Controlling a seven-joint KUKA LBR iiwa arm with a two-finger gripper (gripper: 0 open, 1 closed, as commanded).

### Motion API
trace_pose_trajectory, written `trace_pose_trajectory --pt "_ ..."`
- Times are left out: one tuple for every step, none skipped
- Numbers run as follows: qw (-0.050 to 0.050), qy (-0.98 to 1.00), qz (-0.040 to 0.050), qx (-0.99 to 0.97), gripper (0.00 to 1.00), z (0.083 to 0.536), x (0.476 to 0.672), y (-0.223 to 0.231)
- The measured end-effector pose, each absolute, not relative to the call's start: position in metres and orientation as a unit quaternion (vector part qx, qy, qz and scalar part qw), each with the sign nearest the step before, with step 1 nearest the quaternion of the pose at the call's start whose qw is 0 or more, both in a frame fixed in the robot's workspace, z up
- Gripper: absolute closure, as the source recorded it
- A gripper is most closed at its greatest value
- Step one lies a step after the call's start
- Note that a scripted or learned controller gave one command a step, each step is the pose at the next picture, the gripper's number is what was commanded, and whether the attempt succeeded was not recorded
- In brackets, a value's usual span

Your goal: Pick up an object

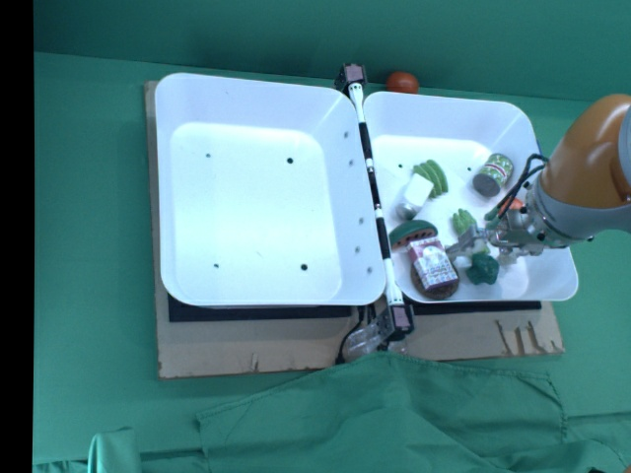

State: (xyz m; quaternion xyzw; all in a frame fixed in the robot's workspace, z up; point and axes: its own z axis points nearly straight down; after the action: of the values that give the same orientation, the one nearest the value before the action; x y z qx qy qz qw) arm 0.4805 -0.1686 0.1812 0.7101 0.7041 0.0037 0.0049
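- Pincer (pixel 480 244) at the lower right of the frame, low over the right bin; its metal fingers reach toward frame left, just above a dark green broccoli-like piece. I cannot tell whether it is released or clenched, and I see nothing between its fingers.
- Arm (pixel 590 170) enters from the right edge of the frame, grey with a broad orange band above the wrist.
- Nearest me, along the bottom of the frame, a rumpled green cloth (pixel 394 417) lies over the bench, overlapping a sheet of brown cardboard (pixel 246 353) under both bins.
- Right bin (pixel 552 284), white and shallow, holds all the loose things I can pick from:
- the dark green broccoli piece (pixel 483 268) near its lower right;
- a brown round piece with a red-and-white packet on it (pixel 434 267), just left of the broccoli;
- a watermelon slice (pixel 412 232) above that, near the divider;
- a small light green piece (pixel 463 223) beside the pincer;
- a white block (pixel 415 193) and green pea pods (pixel 431 175) in the middle;
- a small can (pixel 493 174) lying at the upper right.
- Left bin (pixel 256 195), white, fills the centre left of the frame.
- Farthest, a red round thing (pixel 401 82) sits outside the bins at the top rim.
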Motion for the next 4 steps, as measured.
trace_pose_trajectory --pt "0.008 0.707 0.003 0.707 0.0 0.184 0.55 -0.142" --pt "0.007 0.707 0.0031 0.707 0.0 0.184 0.616 -0.135" --pt "0.011 0.705 0.0056 0.709 1.0 0.199 0.617 -0.137" --pt "0.004 0.708 0.0024 0.706 1.0 0.251 0.628 -0.138"
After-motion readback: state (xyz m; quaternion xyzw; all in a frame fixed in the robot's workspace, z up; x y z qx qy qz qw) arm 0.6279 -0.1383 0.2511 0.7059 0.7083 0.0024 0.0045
